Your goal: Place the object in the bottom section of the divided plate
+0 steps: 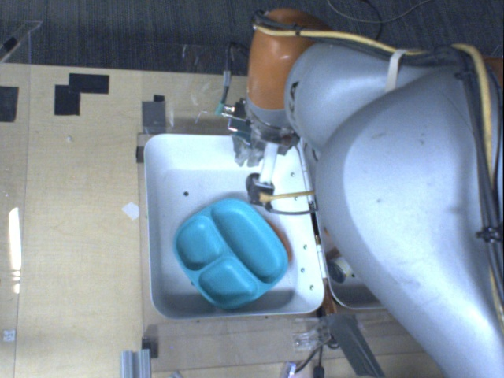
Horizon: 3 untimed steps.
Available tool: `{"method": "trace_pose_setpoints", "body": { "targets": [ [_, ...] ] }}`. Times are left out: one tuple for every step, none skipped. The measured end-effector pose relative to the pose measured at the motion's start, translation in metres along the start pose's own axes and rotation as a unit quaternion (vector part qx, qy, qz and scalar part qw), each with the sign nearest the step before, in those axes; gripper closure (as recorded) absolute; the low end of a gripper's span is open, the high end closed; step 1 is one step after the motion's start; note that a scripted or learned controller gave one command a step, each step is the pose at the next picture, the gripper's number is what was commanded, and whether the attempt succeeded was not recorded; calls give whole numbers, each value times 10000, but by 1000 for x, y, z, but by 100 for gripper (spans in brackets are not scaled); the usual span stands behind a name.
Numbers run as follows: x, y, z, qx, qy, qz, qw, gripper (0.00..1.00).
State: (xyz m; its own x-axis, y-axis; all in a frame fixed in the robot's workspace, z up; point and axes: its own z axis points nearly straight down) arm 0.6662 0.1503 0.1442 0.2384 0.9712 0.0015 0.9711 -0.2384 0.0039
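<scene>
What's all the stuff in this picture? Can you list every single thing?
divided plate: one, blue, three sections, lying in the left bin, near its front
orange-brown thing: one, peeking out by the plate's right edge; too hidden to identify
left bin: one, white, middle of the bench
right bin: one, white, mostly hidden behind the arm
black patches: a few, flat on the pale bench, top left
arm: one, grey with an orange band, reaching in from the right
gripper: one, over the left bin's far right part
</scene>
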Motion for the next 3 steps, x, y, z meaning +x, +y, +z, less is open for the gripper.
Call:
{"method": "trace_pose_setpoints", "body": {
  "targets": [
    [67, -13, 57, -12, 16, 805, 9968, 100],
    [77, -28, -115, -17, 15, -305, 9995, 100],
    [84, -17, -105, -20, 10, -2849, 9586, 100]
  ]
}}
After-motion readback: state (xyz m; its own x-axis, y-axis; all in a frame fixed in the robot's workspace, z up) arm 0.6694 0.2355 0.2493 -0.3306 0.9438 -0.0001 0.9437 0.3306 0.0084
